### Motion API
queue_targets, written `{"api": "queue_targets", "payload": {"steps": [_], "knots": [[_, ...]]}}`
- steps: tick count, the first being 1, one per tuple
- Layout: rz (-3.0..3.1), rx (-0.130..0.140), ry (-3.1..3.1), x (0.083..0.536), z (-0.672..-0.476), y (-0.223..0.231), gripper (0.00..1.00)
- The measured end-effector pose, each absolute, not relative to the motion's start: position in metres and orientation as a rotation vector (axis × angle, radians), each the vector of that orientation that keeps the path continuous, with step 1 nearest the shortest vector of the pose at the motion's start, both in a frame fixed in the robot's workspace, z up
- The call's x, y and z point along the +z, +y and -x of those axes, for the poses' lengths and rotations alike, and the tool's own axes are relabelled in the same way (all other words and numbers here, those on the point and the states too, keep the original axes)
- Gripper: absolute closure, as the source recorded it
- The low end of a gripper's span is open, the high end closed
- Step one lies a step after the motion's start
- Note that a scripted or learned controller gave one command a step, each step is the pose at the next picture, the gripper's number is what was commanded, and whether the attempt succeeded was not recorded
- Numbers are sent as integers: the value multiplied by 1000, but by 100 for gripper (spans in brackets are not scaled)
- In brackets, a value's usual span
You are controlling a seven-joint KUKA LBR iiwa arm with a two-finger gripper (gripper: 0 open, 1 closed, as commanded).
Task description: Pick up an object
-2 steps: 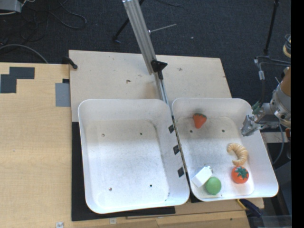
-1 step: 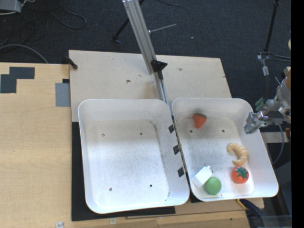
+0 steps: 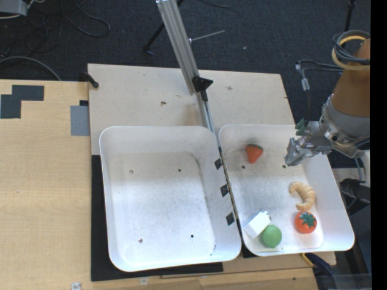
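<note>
The right bin (image 3: 338, 186) holds a red strawberry-like toy (image 3: 254, 153) near its far side. Closer to the front lie a tan croissant-shaped piece (image 3: 303, 194), a red tomato toy with a green top (image 3: 306, 222), a green ball (image 3: 271, 235) and a white block (image 3: 257, 223) touching the ball. My gripper (image 3: 292, 156) hangs over the right bin's far right part, right of the strawberry toy and above the croissant piece. Nothing shows between its tips.
The left bin (image 3: 115, 162) sits beside the right one, with black clips along the shared rim. A slanted aluminium rail (image 3: 180, 41) rises from behind the bins. Wooden bench surface lies to the left.
</note>
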State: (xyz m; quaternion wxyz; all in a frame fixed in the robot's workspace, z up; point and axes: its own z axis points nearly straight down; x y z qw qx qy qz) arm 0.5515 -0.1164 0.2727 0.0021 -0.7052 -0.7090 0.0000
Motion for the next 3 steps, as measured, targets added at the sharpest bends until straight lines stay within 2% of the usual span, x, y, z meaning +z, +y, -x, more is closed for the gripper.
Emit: {"api": "queue_targets", "payload": {"steps": [2, 3], "knots": [[2216, 1, -2223, 245, -592, -30, 100], [2214, -1, -2225, 245, -613, 28, 100]]}}
